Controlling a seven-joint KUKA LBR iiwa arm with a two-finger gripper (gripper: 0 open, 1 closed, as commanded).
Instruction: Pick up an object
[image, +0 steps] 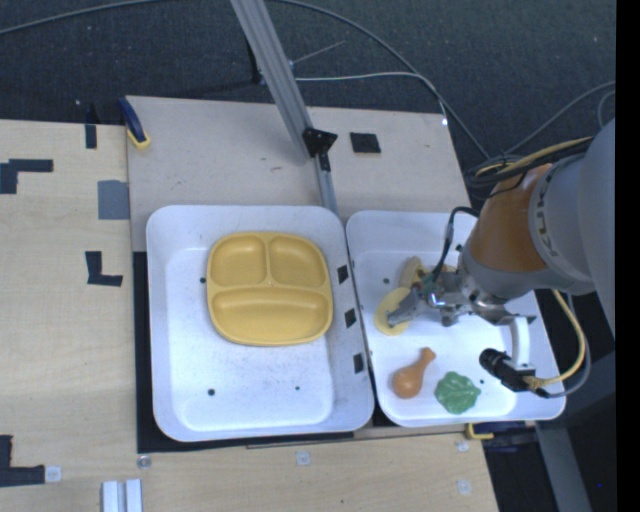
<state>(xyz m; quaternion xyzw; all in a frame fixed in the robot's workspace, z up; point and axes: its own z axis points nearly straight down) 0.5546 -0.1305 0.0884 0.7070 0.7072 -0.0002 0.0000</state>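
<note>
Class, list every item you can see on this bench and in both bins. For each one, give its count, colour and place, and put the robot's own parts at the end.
Shallow white plastic bins: two, white, side by side on the bench.
Yellow plastic plate with three compartments: one, yellow, in the left bin.
Pale yellow toy piece: one, pale yellow, in the right bin at the gripper tips; its shape is hard to tell.
Orange-brown toy drumstick: one, orange-brown, right bin, near front.
Green bumpy toy vegetable: one, green, right bin, front, beside the drumstick.
Arm: one, grey with orange band, reaching in from the right.
Gripper: one, dark, low over the right bin.
</note>
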